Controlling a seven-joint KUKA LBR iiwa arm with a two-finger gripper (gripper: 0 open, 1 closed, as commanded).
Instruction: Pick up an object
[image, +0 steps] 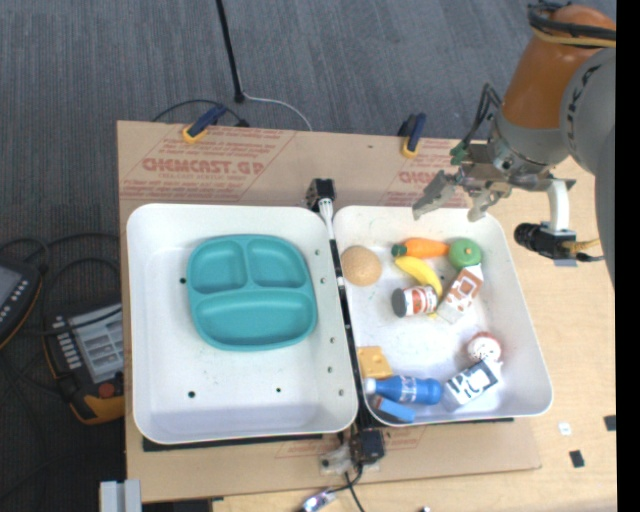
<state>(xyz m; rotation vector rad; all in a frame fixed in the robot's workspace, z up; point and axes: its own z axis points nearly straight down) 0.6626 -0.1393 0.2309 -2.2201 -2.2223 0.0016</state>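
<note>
Hanging over the back rim of the right bin (525, 330), the gripper (458, 200) has its two fingers spread wide apart with nothing between them. The board (210, 165) under the bins bears red lettering; "CHEMCAST" can be read behind the left bin (150, 300), and the rest is too blurred. Labels on the items are too small to read. Just in front of the gripper lie a carrot (422, 247), a banana (418, 270) and a green round thing (464, 252); a brown ball (361, 265) sits to their left. Further forward are a can (416, 301) and a carton (461, 292), then a blue bottle (405, 390) at the front. A teal tray (252, 292) lies in the left bin.
</note>
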